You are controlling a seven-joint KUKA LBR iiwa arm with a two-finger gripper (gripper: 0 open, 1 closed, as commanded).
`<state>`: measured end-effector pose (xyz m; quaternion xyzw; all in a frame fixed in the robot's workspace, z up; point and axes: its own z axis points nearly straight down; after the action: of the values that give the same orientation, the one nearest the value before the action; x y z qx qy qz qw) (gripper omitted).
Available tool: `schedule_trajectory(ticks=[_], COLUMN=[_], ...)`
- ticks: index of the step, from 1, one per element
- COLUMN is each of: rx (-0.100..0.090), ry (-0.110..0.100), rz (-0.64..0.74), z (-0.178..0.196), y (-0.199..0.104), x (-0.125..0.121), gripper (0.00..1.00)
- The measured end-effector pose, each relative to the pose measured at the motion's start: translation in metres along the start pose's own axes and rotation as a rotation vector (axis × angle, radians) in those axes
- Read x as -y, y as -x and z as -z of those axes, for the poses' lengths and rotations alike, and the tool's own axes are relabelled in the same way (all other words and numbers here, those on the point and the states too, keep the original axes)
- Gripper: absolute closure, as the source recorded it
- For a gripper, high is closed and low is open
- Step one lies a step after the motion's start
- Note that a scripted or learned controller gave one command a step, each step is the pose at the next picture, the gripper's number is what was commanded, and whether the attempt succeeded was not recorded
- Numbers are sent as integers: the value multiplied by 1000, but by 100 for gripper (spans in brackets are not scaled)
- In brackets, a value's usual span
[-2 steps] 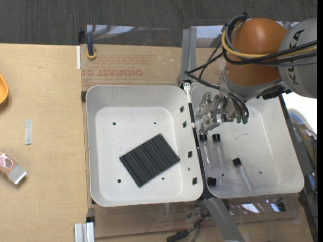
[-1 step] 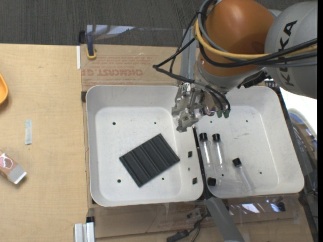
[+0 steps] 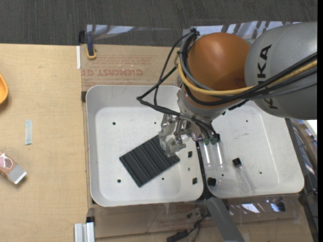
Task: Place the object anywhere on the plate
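A dark ribbed rectangular plate (image 3: 148,161) lies tilted on the floor of the left bin (image 3: 101,135). My gripper (image 3: 171,139) hangs over the plate's upper right corner, close to the wall between the bins. I see nothing held in it. A clear plastic bottle with a green neck (image 3: 214,155) lies in the right bin (image 3: 272,150), just right of the divider. A second clear piece with a black cap (image 3: 241,173) lies beside it.
The big orange and grey wrist (image 3: 222,69) covers the upper middle of both bins. Black cables (image 3: 156,92) loop down to the gripper. Left of the bins, small items (image 3: 12,168) lie on the wooden bench.
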<state>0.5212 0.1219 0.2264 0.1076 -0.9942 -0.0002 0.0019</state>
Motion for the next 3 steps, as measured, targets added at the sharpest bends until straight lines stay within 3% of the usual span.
schedule_trajectory(ticks=[1, 2, 3], rx=[0, 4, 3], ry=[0, 1, 2], rz=[0, 612, 473], z=[0, 49, 16], y=[0, 20, 143], x=[0, 16, -18], gripper=[0, 0, 0])
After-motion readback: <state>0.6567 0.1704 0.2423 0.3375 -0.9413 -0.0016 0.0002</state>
